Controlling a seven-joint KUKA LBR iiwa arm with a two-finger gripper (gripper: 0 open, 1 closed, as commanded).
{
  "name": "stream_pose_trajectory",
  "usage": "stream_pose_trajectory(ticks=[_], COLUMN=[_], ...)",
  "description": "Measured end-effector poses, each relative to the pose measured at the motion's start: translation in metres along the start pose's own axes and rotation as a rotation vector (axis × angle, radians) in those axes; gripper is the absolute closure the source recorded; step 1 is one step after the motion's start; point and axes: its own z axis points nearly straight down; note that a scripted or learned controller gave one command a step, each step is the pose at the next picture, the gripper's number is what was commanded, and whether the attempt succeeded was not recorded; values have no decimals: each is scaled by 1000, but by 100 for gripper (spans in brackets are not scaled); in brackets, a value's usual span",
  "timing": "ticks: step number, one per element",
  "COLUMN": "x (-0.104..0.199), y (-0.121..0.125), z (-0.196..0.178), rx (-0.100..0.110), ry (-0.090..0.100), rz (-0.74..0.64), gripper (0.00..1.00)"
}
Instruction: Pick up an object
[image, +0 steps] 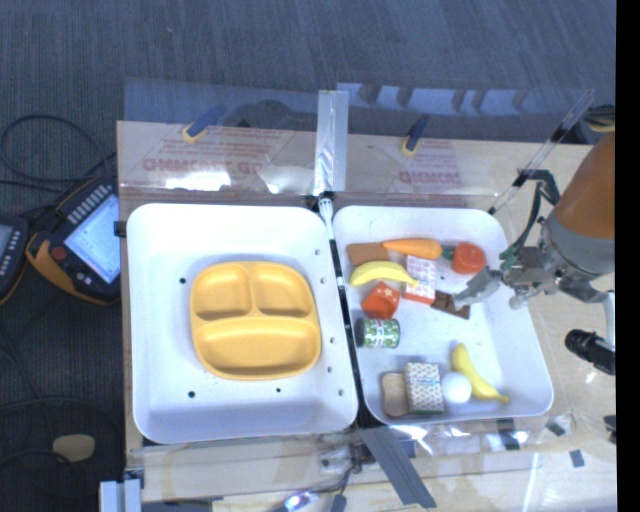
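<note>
two bins: side by side on the counter (560, 440); the left bin (160, 400) holds a yellow divided plate (256, 318), the right bin (520, 385) holds a crowd of small things.
arm: grey with an orange band (600, 190), reaching in from the right over the right bin's upper right corner.
end effector (482, 288): low at the right side of the right bin, just beside the red tomato (468, 258); whether its fingers are spread or pressed together i cannot tell, and nothing is seen pinched between them.
likely target: a dark brown bar (450, 305) that lies right at the end effector tip, though which thing is meant is a guess.
target place: upper right part of the right bin, between the tomato and the red block (381, 300).
target axis: long axis runs on a slant, upper left to lower right; no clear front or back end.
neighbours: carrot (412, 247), upper banana (380, 273) and a white packet (421, 270) lie close by; green can (380, 333), lower banana (475, 372), white ball (456, 390) and a checked box (423, 385) sit lower down.
risk one: the bar lies flat, so fingers may slide over it and close on nothing.
risk two: crowding may make the fingers nudge the tomato or catch the packet.
risk three: a grasp along the long axis would likely slip.
</note>
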Motion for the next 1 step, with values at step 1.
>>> stream_pose_trajectory(ticks=[1], x=[-24], y=[-11], z=[105], rx=[-6], ry=[7], rz=[-69], gripper=[0])
